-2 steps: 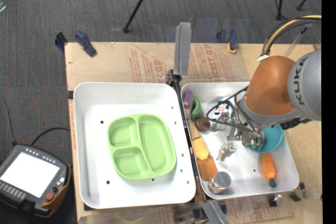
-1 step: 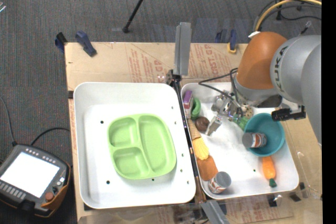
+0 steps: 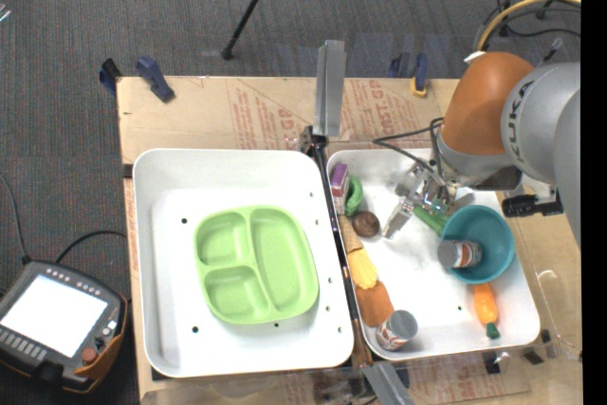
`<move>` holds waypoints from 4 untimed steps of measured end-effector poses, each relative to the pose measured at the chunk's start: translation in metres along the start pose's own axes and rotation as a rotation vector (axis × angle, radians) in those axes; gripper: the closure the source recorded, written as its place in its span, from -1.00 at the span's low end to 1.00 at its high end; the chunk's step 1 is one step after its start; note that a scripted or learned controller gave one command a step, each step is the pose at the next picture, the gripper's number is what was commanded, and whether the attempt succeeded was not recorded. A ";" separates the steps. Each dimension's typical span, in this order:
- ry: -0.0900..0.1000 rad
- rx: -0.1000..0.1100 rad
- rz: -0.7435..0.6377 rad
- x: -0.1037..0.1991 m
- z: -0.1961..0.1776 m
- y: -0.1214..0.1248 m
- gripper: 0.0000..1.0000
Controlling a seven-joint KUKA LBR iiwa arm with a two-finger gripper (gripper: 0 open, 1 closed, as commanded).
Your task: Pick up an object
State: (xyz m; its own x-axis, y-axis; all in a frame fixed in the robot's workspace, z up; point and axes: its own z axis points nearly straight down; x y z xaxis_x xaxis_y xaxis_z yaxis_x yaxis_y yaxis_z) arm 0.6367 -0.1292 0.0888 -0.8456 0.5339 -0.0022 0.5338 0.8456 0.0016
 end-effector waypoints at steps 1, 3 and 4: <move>-0.002 0.001 -0.040 -0.033 -0.001 -0.076 -1.00; -0.002 0.001 0.123 0.041 -0.001 -0.101 -1.00; -0.002 0.000 0.334 0.061 -0.001 -0.096 -1.00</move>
State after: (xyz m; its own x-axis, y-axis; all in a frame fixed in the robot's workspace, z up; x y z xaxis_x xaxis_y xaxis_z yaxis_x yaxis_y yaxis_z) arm 0.5341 -0.1782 0.0892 -0.6242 0.7813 -0.0031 0.7813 0.6242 0.0024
